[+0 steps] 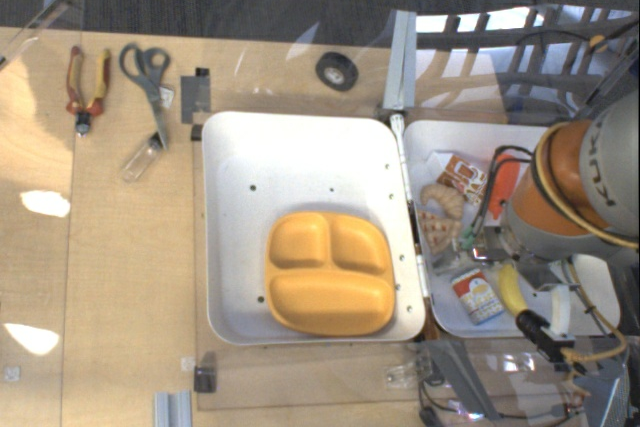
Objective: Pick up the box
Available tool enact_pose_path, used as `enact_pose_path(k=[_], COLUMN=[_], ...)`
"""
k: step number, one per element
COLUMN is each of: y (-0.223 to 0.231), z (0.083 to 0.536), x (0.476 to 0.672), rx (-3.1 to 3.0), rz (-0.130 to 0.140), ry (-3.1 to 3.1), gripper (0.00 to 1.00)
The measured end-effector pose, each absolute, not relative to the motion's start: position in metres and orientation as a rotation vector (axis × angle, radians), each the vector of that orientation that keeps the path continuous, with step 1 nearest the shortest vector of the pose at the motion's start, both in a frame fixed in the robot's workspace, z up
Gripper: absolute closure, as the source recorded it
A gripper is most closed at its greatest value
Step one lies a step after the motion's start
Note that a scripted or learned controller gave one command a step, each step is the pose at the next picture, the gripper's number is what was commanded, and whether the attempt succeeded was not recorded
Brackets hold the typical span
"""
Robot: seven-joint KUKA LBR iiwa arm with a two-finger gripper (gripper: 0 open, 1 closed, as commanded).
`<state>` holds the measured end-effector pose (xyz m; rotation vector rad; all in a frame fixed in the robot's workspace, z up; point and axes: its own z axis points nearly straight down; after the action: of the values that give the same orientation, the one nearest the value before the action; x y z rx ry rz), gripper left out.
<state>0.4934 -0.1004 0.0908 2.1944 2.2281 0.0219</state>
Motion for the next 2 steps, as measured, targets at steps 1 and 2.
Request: enact_pose_path(k=[1, 2], y=[-0.0877, -0.0871], z=[0.0908, 0.0909], x=[0.4931, 0.4939], rx=[2.131, 2.227], rz=[0.015, 0.023], ry=[2.280, 2.189], gripper=[0.00, 0.00])
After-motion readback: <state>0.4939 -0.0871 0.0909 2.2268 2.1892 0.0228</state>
